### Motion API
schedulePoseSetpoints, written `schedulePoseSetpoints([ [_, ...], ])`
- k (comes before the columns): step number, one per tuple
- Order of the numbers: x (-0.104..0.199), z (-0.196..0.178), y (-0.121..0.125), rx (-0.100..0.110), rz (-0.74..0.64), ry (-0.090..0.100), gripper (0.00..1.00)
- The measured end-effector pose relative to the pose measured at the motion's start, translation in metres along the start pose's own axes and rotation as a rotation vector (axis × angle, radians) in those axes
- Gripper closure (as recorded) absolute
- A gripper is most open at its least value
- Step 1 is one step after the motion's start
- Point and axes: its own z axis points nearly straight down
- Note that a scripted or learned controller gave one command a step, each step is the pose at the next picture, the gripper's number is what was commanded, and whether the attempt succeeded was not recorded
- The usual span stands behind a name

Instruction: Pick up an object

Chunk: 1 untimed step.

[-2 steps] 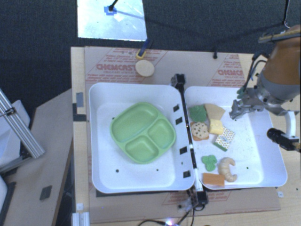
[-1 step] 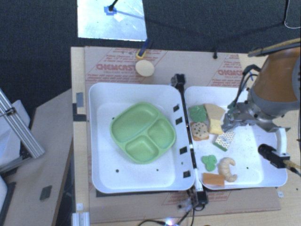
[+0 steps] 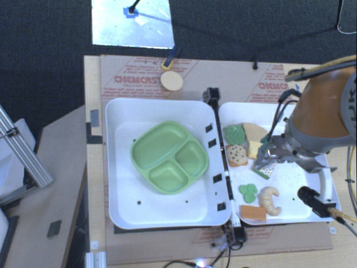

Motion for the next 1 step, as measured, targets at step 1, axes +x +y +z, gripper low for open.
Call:
schedulePoseSetpoints([
  [1,0.0099,-0.0152,0.0087,-0.004,0.001,-0.002,1.0],
])
